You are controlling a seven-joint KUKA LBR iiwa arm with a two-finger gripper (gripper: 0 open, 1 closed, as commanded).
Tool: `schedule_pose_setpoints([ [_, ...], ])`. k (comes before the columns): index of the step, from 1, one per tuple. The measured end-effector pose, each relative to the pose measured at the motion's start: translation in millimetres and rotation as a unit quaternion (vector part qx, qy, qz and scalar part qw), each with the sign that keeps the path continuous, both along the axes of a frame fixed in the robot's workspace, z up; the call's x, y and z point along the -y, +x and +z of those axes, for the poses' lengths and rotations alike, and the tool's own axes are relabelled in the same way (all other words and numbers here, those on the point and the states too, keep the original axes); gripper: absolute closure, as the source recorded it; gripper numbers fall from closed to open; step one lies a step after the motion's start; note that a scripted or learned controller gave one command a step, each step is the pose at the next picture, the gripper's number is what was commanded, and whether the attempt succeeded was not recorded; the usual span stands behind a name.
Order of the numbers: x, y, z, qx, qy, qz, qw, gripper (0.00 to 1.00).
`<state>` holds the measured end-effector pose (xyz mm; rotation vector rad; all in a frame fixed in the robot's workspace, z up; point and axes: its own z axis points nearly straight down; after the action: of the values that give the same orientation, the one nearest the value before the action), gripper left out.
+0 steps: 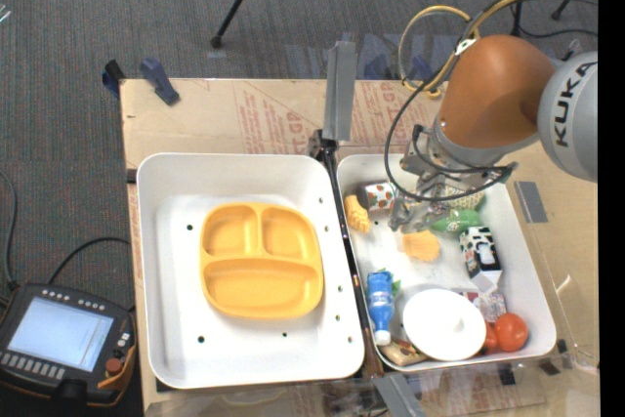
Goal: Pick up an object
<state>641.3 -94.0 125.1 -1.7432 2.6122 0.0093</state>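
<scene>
A grey robot arm with an orange band reaches in from the right, its two-finger gripper point(410, 215) lowered into the right-hand shallow white bin point(537, 278). The wrist and cables hide the fingertips, so whether they are apart or together cannot be told, and nothing can be seen held between them.

Just below and to the right of the fingers lies a small orange wedge-shaped block point(423, 246). Just to their left sits a brown-and-white patterned mug point(379, 197), with a yellow corn-like toy point(356, 213) beside it. To their right lie a green toy vegetable point(456, 222) and a black-and-white carton point(479, 252).

Further below are a blue plastic bottle point(379, 300), a round white plate point(444, 324) and a red tomato-like ball point(508, 332).

Well to the left, the other white bin point(161, 259) holds a yellow divided plastic tray point(262, 261).
</scene>
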Motion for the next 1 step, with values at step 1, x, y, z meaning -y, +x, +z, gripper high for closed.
schedule_pose_setpoints([
  [1, 13.0, 2.7, -38.8, 0.003, 0.0018, 0.405, 0.9142, 1.00],
])
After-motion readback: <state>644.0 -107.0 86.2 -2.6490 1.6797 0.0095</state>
